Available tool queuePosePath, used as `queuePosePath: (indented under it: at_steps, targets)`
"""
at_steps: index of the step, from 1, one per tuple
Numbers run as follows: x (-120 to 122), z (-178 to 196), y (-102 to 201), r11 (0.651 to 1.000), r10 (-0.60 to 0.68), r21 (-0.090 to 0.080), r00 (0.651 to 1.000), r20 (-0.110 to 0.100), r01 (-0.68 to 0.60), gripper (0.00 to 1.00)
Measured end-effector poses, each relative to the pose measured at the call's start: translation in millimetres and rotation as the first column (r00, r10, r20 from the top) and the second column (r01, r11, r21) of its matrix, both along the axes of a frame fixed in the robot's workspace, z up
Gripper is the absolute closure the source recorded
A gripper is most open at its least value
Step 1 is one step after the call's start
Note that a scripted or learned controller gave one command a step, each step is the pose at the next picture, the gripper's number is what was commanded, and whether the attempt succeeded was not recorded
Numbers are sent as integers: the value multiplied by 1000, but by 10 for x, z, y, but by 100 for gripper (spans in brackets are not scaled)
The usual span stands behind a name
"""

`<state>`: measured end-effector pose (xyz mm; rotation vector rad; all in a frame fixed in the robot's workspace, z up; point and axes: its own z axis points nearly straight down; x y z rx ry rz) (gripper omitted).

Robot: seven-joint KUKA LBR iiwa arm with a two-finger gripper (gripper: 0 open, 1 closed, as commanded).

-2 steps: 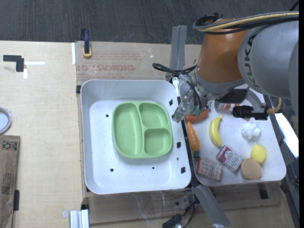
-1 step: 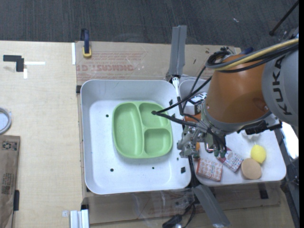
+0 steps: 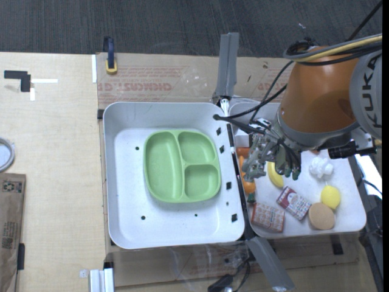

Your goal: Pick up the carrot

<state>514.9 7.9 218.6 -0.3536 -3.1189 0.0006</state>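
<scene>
The carrot [image 3: 247, 174] is an orange piece lying along the left wall of the right bin [image 3: 352, 224], partly covered by the gripper. My gripper [image 3: 262, 162] hangs low over the left part of that bin, directly above and slightly right of the carrot. The orange band and wrist of the arm hide much of the bin's back half. From this angle I cannot see whether anything sits in the gripper.
The right bin also holds a banana [image 3: 276, 176], a lemon [image 3: 330, 195], a round bun [image 3: 321, 216], two red-and-white packets [image 3: 294, 202] [image 3: 268, 216] and a white crumpled item [image 3: 321, 168]. A green divided plate [image 3: 182, 165] lies in the left bin [image 3: 118, 187].
</scene>
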Motion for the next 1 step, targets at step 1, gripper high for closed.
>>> queuePosePath:
  at_steps: [1]
  targets:
    - [18,61,-5,1000,-3,0,1000,-3,3,100]
